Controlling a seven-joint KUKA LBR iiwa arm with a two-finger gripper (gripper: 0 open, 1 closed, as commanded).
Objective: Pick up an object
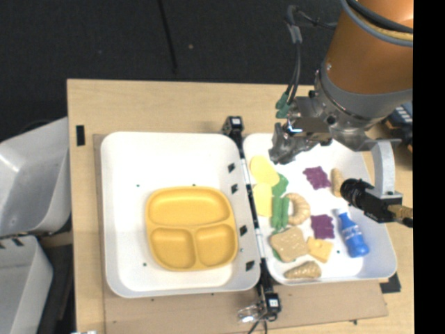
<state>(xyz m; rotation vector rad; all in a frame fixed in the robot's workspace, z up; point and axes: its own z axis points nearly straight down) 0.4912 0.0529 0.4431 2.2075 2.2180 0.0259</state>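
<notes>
Two white bins: gripper (284, 149), grip state indiscernible, hovers at the right bin's (379, 266) upper-left corner; yellow banana (262, 179) lies just below it, long axis vertical.

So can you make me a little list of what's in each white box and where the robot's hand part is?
left bin: a yellow divided tray
right bin: toy food pieces, among them a yellow banana shape, a green bean pod, two purple pieces, a blue bottle
end effector: over the right bin's far left corner, above the banana shape
holding anything: cannot tell
</notes>
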